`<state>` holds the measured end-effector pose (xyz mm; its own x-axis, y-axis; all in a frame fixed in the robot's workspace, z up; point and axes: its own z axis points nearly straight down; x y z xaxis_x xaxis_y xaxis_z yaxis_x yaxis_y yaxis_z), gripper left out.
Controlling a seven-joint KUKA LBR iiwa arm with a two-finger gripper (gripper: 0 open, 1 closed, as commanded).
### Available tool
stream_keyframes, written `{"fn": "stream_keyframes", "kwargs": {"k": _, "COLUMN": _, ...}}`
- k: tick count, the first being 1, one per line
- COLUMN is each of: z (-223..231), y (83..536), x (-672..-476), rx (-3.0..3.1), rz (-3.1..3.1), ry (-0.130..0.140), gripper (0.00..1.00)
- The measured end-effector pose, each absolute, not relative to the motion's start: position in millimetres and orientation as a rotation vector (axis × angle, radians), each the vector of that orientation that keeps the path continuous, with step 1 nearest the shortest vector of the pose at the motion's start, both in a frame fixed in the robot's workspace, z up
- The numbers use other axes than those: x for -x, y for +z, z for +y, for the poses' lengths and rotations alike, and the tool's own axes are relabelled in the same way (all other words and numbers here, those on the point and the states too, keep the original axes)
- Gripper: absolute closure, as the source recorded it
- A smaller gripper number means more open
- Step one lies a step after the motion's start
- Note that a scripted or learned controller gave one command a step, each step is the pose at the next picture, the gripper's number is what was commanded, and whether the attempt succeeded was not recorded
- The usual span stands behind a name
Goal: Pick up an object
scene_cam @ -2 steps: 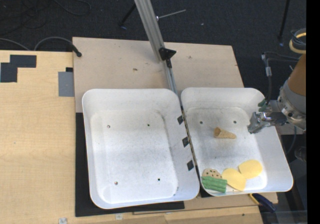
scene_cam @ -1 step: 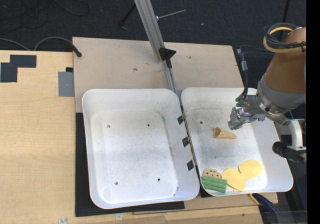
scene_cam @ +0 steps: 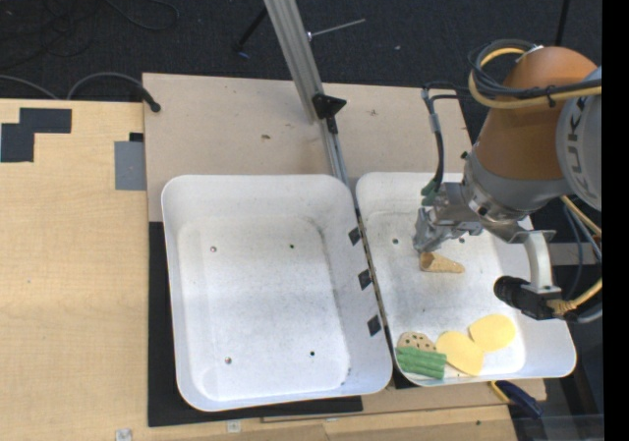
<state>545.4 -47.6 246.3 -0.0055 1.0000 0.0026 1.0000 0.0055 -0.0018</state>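
Note:
My gripper hangs low over the middle of the right bin, its tips right at a tan wedge-shaped piece lying on the bin floor. The wedge looks to rest on the floor, touching or just under the tips. At the bin's front edge lie two yellow round pieces, a green ridged piece and a small brown spotted piece.
The left bin is beside it, split off by a divider with black clips. A slanted aluminium bar rises behind the bins. A black cable end hangs off the arm over the right bin's right side.

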Motion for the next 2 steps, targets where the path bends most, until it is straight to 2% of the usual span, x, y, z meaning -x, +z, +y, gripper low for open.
{"fn": "stream_keyframes", "kwargs": {"k": 1, "z": 1.1, "y": 247.3, "x": -560.1, "rx": 2.216, "rz": -2.224, "ry": 0.000, "gripper": 1.00}}
{"fn": "stream_keyframes", "kwargs": {"k": 2, "z": 51.3, "y": 252.1, "x": -565.2, "rx": 2.215, "rz": -2.224, "ry": 0.000, "gripper": 1.00}}
